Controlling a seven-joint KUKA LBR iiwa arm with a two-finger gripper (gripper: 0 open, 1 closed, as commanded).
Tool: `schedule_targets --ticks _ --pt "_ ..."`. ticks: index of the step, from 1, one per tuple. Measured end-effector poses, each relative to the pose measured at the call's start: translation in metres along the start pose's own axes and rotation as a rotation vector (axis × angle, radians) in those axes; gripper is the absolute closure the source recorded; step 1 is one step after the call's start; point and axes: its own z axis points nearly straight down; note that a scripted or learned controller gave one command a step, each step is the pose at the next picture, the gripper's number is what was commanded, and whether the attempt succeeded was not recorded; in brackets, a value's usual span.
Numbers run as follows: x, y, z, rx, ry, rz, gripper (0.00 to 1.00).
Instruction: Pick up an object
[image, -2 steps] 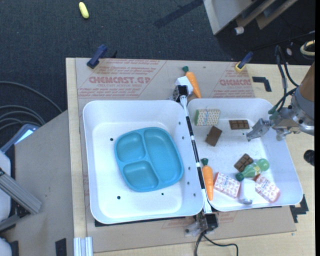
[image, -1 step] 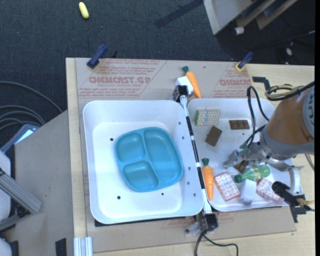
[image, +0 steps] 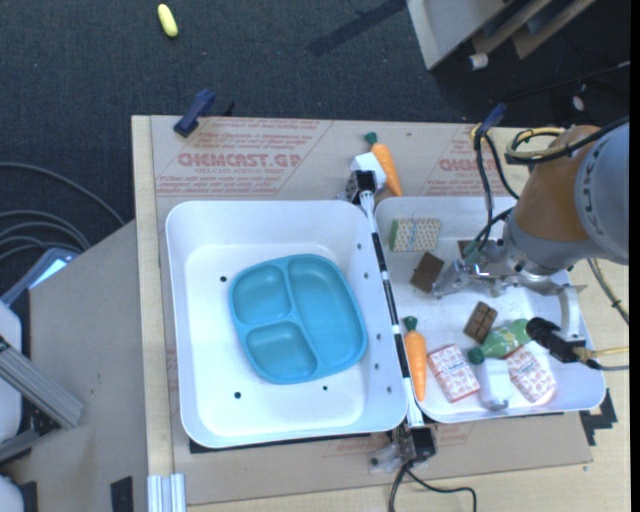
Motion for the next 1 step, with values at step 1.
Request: schedule_targets --ticks 1 --pt "-0.0239 -0.0676 0.0005 0.002 0.000 0.002 0.00"
